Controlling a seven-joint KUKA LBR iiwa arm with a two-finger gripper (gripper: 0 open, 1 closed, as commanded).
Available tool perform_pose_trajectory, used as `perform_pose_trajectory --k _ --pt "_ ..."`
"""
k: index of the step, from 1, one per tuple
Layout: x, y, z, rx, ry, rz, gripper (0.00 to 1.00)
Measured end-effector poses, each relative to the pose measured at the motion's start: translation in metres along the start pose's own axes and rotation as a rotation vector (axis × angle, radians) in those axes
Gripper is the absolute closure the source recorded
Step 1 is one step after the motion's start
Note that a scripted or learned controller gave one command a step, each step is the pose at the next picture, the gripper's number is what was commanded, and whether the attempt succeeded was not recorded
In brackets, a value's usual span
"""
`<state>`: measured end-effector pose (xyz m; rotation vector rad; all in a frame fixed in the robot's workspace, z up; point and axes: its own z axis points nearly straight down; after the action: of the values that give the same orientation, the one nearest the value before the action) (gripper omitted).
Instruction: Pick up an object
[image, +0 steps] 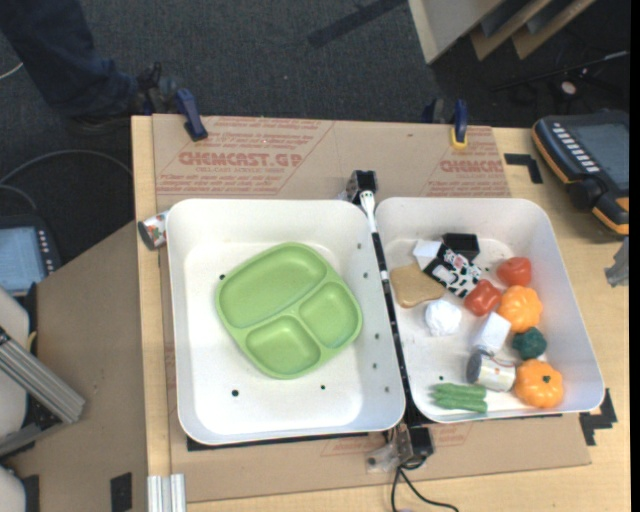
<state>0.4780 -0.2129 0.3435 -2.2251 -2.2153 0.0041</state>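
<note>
Camera view: toy foods crowd the right bin (560, 300), from an orange pumpkin (539, 383) at 5 o'clock to a tomato (514, 271) at 2, ready for picking, a green divided plate (288, 310) fills the left bin (190, 330); tool state cannot be told.

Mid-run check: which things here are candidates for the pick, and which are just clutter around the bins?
For the job (right bin):
orange pumpkin
small orange pumpkin
red tomato
green beans
white ball
tan bread slice

Lying about:
green divided plate in left bin
blue clamps
teach pendant
</note>
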Motion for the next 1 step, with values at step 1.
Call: perform_pose_trajectory --k 1 --pt "0.0018 0.0017 -0.0122 -0.006 -0.002 -0.005 1.00"
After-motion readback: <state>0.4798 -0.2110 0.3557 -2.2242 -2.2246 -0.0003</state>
